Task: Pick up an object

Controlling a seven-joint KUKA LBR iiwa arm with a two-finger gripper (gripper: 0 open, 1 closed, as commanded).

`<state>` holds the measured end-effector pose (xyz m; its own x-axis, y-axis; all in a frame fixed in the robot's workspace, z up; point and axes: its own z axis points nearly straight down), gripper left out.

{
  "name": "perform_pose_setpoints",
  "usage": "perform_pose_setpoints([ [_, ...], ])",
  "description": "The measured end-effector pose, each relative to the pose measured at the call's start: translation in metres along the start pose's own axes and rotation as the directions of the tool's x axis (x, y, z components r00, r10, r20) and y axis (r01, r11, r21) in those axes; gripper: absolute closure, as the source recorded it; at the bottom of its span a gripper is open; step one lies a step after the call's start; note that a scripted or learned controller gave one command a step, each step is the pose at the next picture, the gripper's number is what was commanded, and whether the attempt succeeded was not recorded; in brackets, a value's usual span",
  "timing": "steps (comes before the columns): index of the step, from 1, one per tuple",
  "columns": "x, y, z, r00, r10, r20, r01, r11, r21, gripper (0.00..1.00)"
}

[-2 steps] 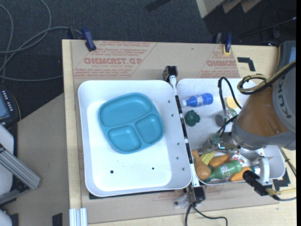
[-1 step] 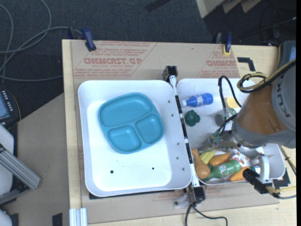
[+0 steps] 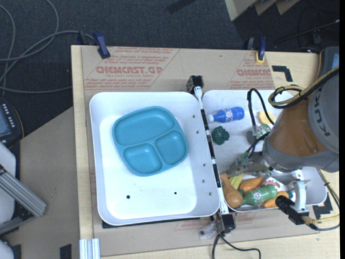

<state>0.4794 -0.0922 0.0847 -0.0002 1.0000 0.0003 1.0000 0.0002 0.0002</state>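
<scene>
On the left side of the bench, the left bin (image 3: 102,144) carries a blue divided tray (image 3: 148,139) with three compartments, lying flat in the bin's upper half. A black clip (image 3: 195,82) sits at the top of the seam where the two bins meet.

Right of the seam, the right bin (image 3: 226,97) contains the candidate objects. A small blue-and-white bottle (image 3: 226,115) lies on its side near the far wall. A dark green round item (image 3: 220,136) rests just below it, close to the seam. A cluster of toy food (image 3: 249,190), orange, tan and green pieces touching one another, occupies the near corner.

The arm (image 3: 296,134) reaches over the right bin, and its wrist covers the bin's centre. The gripper (image 3: 257,163) sits low, directly above or at the toy food cluster. Its state cannot be determined, because the wrist body hides it.

Assessment: the step in hand is the descent or the grasp attempt on the cluster. No object is confirmed held. The next move calls for closure on a single piece, followed by a vertical lift clear of neighbouring pieces. Crowding makes a slip likely.
</scene>
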Motion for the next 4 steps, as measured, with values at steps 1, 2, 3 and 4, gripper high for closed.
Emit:
perform_pose_setpoints([
  [1,-0.032,0.026,0.000,1.000,0.002,0.003,-0.002,1.000,-0.003,0.00],
  [2,-0.062,0.136,-0.001,1.000,-0.003,0.005,0.003,1.000,-0.010,0.00],
  [3,-0.007,0.179,0.007,1.000,-0.010,-0.001,0.010,0.999,0.044,0.00],
  [4,-0.008,0.178,-0.004,1.000,-0.004,-0.005,0.004,0.999,0.046,1.00],
])
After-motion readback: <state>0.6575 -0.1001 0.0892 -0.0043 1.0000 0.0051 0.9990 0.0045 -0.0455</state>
